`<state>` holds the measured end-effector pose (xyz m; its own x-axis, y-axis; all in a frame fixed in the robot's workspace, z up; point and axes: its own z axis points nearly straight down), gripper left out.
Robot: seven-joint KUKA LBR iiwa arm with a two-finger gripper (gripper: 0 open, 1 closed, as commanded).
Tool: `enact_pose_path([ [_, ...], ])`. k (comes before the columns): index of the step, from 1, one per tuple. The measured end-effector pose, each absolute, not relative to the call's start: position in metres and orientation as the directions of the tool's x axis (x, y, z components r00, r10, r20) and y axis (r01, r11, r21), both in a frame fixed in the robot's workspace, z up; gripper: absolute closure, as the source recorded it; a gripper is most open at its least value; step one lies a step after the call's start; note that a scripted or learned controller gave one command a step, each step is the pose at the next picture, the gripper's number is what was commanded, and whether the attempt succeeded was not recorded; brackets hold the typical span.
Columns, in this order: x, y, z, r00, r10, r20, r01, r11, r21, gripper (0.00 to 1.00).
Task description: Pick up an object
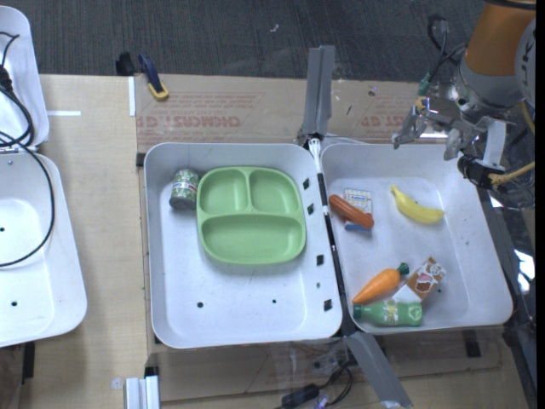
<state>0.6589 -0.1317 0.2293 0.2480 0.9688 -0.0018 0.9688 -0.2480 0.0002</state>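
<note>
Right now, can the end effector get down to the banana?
Probably yes. The end effector hangs above the right bin's back edge, and the banana lies just below it, on bare floor with nothing on top or touching it.

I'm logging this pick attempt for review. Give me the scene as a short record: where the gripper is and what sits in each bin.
gripper: above the right bin's far edge, holding nothing
left bin: green divided plate, small can beside it
right bin: banana, hot dog, small card, carrot, green bottle, small carton
</note>
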Motion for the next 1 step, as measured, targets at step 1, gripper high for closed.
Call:
enact_pose_path([
  [1, 0.6584, -0.1421, 0.1079, 0.223, 0.975, -0.001, 0.975, -0.223, -0.001, 0.0],
])
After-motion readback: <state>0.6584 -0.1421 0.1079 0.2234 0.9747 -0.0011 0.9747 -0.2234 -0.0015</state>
